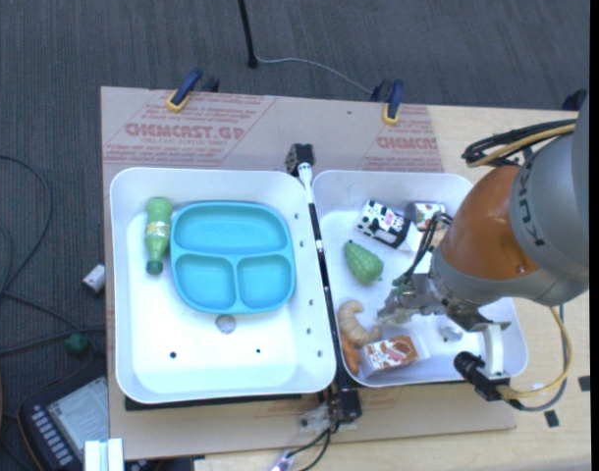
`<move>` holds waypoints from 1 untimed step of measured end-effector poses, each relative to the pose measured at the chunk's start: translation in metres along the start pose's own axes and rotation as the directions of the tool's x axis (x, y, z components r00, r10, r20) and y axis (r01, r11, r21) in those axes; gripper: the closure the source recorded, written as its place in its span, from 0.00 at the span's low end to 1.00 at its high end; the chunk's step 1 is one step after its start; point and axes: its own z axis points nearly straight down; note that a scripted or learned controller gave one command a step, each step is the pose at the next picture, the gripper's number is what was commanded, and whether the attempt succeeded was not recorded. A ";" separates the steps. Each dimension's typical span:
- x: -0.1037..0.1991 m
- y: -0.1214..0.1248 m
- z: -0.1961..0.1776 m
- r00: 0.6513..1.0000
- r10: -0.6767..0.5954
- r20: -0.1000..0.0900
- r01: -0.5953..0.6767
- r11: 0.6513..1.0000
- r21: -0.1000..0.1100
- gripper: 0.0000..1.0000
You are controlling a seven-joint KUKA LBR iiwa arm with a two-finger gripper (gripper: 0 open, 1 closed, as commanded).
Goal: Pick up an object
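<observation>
Task object not fixed; nearest candidates sit in the right white bin [331, 263]. A tan, curled, croissant-like toy [351, 322] lies by the bin's left wall, touching a flat orange-and-white snack packet [390, 353] at the front. A green, ridged, leaf-shaped toy [363, 261] lies above them; a black-and-white cow-patterned block [382, 222] and a small silvery item [425, 211] sit near the back wall.

Your end effector [408, 302] hangs low in this bin, between the green toy and the packet. The wrist hides its tips, so you cannot tell how it stands, and nothing is visibly held.

Left white bin [133, 341]: a light-blue three-compartment plastic tray [231, 255], a green bottle [158, 232] just beside it, both well apart from the arm.

Risks, as judged: the tan toy and packet touch, so a close there may catch both or slip off the curve. The flat packet offers little edge. Dangling cables near the wrist may snag.
</observation>
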 end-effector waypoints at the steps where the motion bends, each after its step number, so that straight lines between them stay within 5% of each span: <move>1: 0.000 0.000 0.000 1.000 0.000 0.000 0.000 1.000 0.001 0.00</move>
